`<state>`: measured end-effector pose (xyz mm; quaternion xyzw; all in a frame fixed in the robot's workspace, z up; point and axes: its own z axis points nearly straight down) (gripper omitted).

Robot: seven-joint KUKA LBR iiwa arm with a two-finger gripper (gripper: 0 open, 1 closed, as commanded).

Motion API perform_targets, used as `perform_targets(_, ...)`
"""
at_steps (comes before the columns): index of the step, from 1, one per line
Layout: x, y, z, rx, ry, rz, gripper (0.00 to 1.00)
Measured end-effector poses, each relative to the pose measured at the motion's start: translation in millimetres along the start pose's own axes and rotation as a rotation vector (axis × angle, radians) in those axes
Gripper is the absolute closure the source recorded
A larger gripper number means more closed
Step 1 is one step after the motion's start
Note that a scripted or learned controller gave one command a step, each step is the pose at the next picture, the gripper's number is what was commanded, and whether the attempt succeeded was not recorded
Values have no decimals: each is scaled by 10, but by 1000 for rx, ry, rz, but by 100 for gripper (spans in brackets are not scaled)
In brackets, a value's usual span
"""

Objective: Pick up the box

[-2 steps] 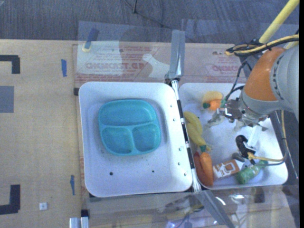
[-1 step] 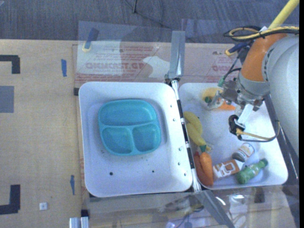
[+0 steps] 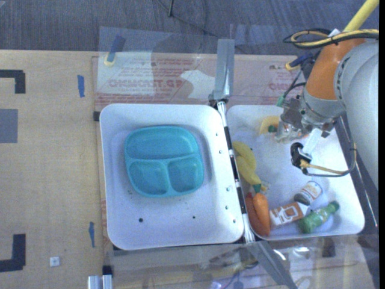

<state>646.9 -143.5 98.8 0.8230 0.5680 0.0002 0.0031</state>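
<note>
Gripper (image 3: 287, 128): finger state unclear, far corner of right bin (image 3: 355, 221); box (image 3: 287, 212) apparently lies well nearer camera, long axis crosswise.

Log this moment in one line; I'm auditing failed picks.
gripper: over right bin rear, near yellow item | box: lying at front by carrot, untouched | status: not picked

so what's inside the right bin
The right bin holds a banana, carrot, orange-and-white box, green bottle, small can and a yellow piece. The arm covers its upper right corner.
</note>
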Motion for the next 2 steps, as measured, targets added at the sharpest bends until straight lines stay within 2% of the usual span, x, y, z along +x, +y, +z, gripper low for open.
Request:
perform_targets(1, 13, 6, -107, -1, -1, -3, 100)
perform_targets(2, -467, 400, -677, 3, 3, 76, 100)
